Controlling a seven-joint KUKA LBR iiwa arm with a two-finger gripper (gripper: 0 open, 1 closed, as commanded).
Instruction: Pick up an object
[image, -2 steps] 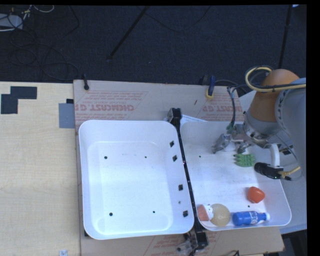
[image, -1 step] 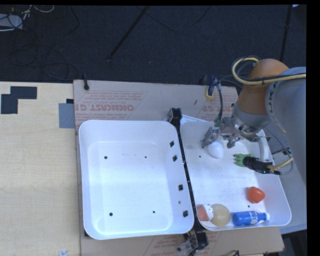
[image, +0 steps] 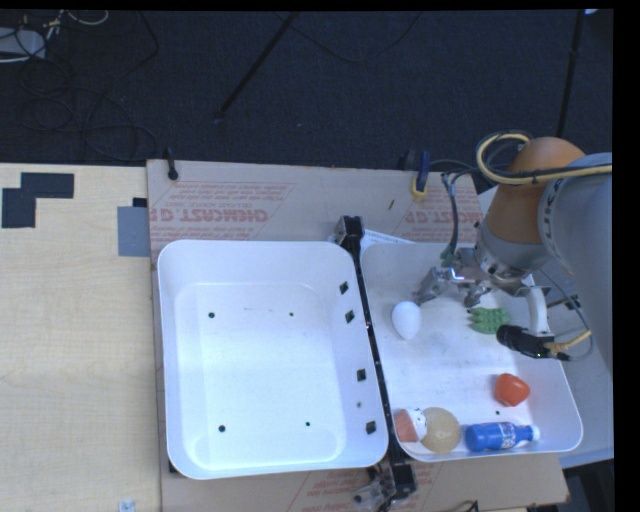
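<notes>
White egg (image: 406, 320) lies in the right bin (image: 560, 425), just left of the gripper (image: 455, 285), whose fingers look spread apart with nothing between them. If they close too far right, I think the round egg may roll away and be missed.

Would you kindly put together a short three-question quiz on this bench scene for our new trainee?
1. True or false: the white egg-shaped object lies in the right-hand white bin.
2. Which item lies nearest the right bin's front right corner? A) small red rounded object B) blue plastic bottle C) green leafy toy
3. Fill in: the two-finger gripper hangs over the ____ bin, not the left-hand white bin.

Key: 1 true; 2 B; 3 right
</notes>
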